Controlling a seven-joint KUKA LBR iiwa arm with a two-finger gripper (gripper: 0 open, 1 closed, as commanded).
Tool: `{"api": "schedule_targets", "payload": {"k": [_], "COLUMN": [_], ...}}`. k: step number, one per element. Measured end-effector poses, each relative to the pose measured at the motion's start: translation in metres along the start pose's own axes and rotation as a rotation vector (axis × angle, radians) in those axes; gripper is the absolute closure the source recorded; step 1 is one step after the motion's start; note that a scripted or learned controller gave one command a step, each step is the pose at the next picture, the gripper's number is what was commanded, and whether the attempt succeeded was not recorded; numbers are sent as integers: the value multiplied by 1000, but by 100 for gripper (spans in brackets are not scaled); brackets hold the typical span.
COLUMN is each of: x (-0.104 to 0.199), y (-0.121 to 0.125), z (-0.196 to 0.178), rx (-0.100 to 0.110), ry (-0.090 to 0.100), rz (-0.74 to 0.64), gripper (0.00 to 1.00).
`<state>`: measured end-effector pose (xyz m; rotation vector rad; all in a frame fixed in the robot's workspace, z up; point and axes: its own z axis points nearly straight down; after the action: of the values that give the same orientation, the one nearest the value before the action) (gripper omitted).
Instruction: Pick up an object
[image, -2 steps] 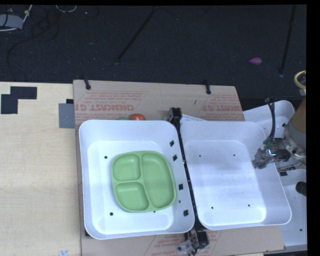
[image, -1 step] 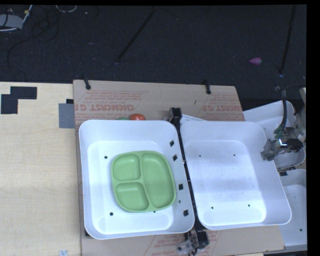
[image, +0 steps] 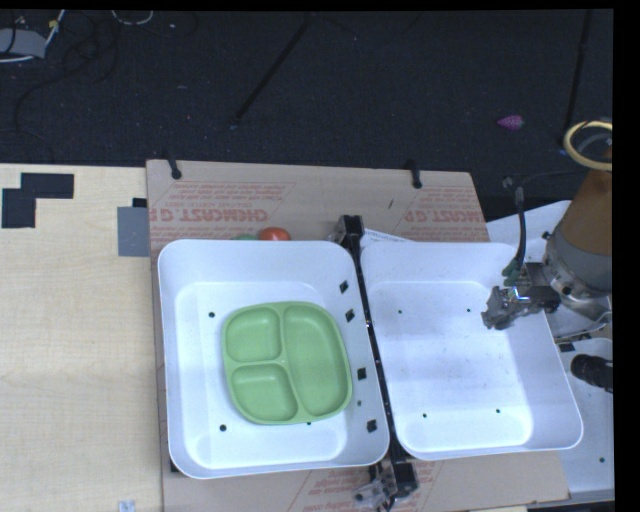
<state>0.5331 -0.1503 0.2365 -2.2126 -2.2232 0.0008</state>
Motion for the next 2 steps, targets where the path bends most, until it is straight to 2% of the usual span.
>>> {"api": "schedule_targets", "payload": {"k": [2], "x": [88], "y": [-8], "z": [9], "rx": [1], "ry": [-1], "rz": [2], "gripper": [100]}}
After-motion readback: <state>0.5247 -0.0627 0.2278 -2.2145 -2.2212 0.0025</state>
